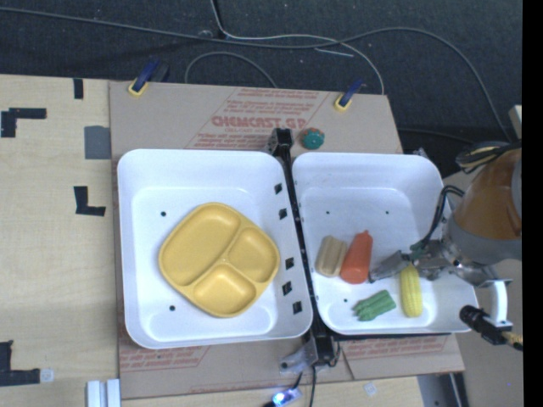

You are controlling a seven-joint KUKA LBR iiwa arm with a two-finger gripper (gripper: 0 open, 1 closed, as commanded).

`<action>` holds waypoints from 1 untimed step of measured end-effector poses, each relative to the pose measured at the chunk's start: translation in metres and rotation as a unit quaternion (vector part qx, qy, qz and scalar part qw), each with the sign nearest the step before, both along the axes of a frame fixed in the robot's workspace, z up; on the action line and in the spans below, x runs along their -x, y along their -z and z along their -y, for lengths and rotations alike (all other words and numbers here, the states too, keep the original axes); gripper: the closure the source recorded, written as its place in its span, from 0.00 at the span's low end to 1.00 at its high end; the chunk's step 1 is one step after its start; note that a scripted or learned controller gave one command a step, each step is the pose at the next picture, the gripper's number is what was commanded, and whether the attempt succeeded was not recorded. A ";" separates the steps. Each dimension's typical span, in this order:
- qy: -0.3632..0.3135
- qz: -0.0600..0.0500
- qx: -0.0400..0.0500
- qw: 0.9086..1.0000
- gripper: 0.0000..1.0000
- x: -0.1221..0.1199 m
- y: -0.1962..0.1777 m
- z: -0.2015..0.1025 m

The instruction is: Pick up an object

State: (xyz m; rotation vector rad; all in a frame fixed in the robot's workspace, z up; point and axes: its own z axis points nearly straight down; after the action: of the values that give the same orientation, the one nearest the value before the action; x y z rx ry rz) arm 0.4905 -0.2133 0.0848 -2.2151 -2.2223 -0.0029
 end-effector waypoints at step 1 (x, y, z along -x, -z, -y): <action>0.001 0.003 0.004 1.000 1.00 -0.001 -0.012 0.003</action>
State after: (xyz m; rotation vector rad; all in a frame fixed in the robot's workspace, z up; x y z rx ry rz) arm 0.4912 -0.2158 0.0963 -2.2237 -2.2276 0.0001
